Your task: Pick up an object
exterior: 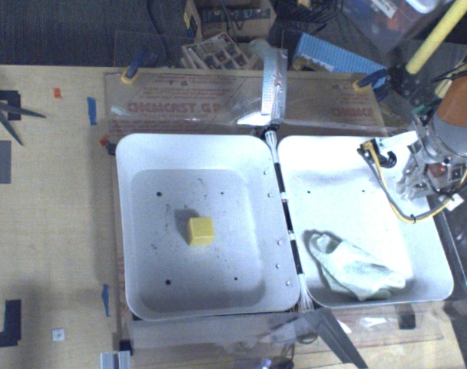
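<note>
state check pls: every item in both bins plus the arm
yellow block: resting flat on the left bin floor, untouched
white cloth: crumpled, lying in the right bin near its front edge
pincer: over the right bin's far right edge, nothing seen held

faint red lettering on clear sheet [189, 98], unreadable
</note>
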Tool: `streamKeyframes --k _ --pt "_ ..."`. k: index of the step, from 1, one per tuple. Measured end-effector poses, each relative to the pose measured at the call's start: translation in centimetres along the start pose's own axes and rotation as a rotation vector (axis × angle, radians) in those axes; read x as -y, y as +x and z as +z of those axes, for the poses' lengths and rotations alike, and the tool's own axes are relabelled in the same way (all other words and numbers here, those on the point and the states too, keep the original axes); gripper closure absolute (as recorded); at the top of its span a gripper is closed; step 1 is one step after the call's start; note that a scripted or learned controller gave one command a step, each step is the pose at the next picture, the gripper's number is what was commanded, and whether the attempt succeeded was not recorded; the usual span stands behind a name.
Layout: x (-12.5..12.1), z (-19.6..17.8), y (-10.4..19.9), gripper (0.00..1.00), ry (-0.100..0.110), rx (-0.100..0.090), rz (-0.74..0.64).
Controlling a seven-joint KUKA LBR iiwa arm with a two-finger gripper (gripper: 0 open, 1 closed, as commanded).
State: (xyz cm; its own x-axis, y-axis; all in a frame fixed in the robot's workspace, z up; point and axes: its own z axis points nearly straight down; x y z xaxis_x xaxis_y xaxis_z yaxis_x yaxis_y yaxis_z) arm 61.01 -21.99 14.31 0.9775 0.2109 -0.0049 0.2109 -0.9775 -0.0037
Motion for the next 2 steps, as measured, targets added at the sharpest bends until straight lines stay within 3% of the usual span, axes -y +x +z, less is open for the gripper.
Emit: streamKeyframes --k 1,2 --pt "-0.4 0.2 1.7 1.00 -0.003 -0.003 -0.122" --pt "0.0 5.6 1.0 1.00 -0.003 -0.007 0.003"
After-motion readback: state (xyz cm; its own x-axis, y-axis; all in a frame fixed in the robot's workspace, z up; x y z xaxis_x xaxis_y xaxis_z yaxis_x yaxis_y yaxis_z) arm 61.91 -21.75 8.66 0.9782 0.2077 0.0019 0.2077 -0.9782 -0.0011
